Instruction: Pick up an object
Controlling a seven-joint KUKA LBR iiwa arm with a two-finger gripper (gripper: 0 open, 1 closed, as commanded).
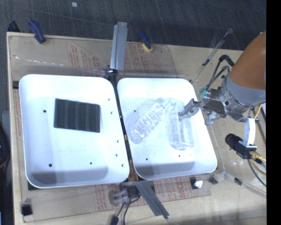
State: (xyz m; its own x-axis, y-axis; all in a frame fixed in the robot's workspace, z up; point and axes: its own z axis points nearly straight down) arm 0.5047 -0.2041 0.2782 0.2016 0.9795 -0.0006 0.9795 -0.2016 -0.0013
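Pale wood is the surface of the bench (61, 55), and it carries two shallow white bins side by side. The left bin (33, 139) holds a dark rectangular ribbed pad (77, 115), lying flat in its upper half. The right bin (152, 165) holds two clear plastic things: a transparent bottle (147, 120) lying on its side at a slant near the middle, and a clear rectangular container (181, 131) just beside it, toward the right wall (the two seem to touch near the top, but their edges are hard to separate). The grey arm (246, 86) with its orange band enters from the right. Its gripper (189, 109) hangs over the top end of the clear container. Whether it is open or closed I cannot tell.
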